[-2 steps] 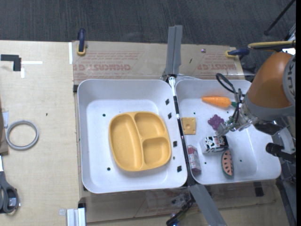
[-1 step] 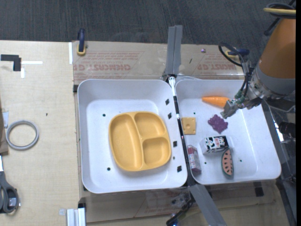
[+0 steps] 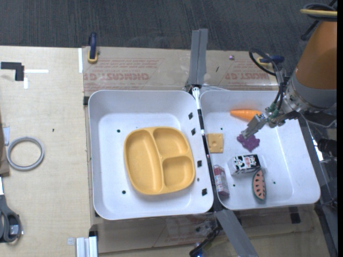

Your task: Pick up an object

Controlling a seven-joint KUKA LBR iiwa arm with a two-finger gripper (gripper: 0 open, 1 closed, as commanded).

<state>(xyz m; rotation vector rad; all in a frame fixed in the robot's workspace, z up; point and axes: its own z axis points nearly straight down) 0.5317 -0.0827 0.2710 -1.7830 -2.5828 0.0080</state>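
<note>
My gripper (image 3: 251, 133) reaches into the right bin (image 3: 300, 167) from the right, its tip just above a small purple object (image 3: 250, 142). An orange carrot (image 3: 244, 113) lies just behind it. A black-and-white milk carton (image 3: 245, 164) lies in front, with a watermelon slice (image 3: 259, 186) at its right. A tan cracker square (image 3: 215, 142) and a dark red can (image 3: 220, 180) lie along the bin's left wall. Nothing shows between the fingers.
The left bin (image 3: 107, 143) holds a yellow divided plate (image 3: 159, 159). On the bench at the left lie a grey tape ring (image 3: 24, 153) and scissors (image 3: 9, 225). A grey divider bar (image 3: 198, 58) stands behind the bins.
</note>
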